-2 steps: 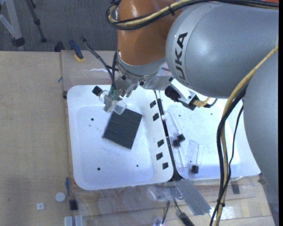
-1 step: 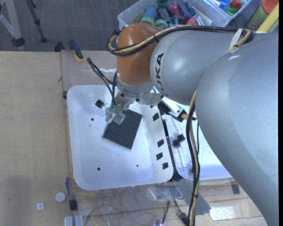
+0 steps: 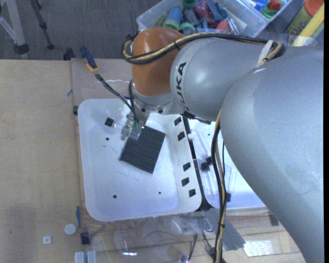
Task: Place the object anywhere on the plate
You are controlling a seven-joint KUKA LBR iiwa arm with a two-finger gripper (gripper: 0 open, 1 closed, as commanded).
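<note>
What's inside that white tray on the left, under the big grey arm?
Inside the left shallow white bin lies a dark ribbed square plate, tilted, with the gripper at its upper corner. The grey arm covers the bin's upper right corner, so anything lying there is hidden.

The arm (image 3: 247, 102) runs off the right and bottom edges and hides most of the right bin (image 3: 213, 164). The end effector (image 3: 131, 128) is small and blurred, so its fingers' stance cannot be told. The dark slab (image 3: 143, 149) has its upper corner tucked under the end effector. The crate (image 3: 205, 15) of coloured items is cut by the top edge.
</note>
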